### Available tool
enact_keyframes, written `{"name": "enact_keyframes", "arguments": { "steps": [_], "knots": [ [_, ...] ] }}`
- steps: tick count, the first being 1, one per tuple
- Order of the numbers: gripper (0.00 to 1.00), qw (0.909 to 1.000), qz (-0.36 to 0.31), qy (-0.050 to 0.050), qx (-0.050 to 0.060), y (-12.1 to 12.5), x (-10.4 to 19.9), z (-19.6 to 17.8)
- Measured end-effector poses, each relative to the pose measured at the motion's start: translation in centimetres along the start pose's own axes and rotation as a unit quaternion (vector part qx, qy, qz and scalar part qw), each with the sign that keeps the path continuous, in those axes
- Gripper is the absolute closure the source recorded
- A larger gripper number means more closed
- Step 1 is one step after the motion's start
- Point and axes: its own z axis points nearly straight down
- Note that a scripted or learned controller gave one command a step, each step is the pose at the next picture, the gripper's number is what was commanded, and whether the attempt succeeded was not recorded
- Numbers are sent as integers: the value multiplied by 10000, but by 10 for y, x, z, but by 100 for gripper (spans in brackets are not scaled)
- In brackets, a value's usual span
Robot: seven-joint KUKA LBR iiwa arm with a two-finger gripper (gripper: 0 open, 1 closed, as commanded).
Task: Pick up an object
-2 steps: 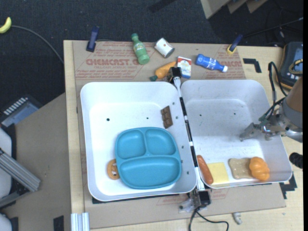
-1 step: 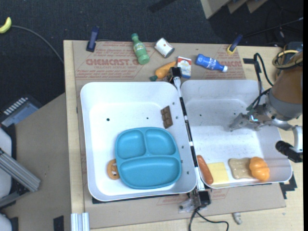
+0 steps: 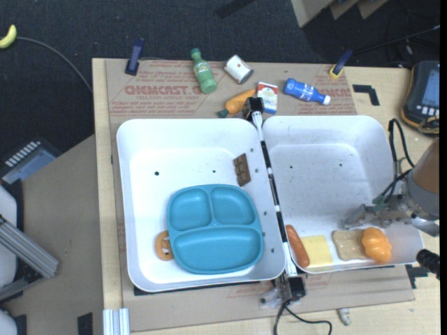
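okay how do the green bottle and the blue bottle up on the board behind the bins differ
The green bottle is green with a pale label; the blue bottle is blue with a white cap end. The green bottle lies behind the left bin, the blue bottle behind the right bin. Both lie on their sides, outside the bins.

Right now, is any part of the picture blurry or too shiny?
In the camera view, the claw over the right bin looks smeared and soft, while the blue plate and green bottle look sharper. The white bins are bright and washed out, with a soft shadow beside the plate; the floor at the top is dark.
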Motion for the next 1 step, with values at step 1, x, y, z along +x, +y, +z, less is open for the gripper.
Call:
{"name": "enact_keyframes", "arguments": {
  "steps": [1],
  "knots": [
    [0, 10000, 3, -49, -48, 69, -2, -85]
  ]
}}
